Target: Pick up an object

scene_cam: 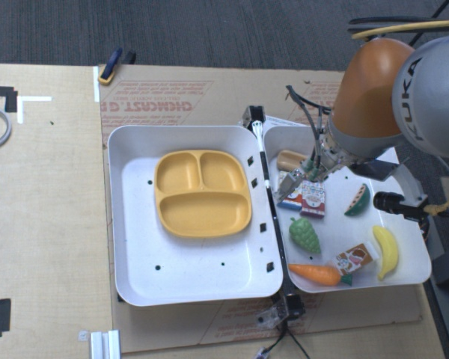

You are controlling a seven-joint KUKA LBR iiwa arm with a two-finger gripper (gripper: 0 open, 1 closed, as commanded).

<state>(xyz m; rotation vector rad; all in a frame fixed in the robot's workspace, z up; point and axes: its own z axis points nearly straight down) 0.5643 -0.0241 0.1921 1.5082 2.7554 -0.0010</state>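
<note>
My gripper [303,179] hangs low in the right bin [411,275], under the orange band of the arm. It looks open, with one grey finger [288,185] pointing down-left beside a small red and white carton [313,200]. Nothing shows between the fingers. A tan bread roll [288,158] lies just behind the gripper. Further toys in this bin are a green bunch of grapes [304,235], a carrot [316,274], a small brown box [354,259], a banana [387,251] and a watermelon slice [357,200].
The left bin [135,260] holds a yellow divided plate [203,193]. A raised divider [268,200] separates the two bins. Cables [307,114] trail behind the wrist. A blue and yellow tool [110,66] lies on the bench at the back left.
</note>
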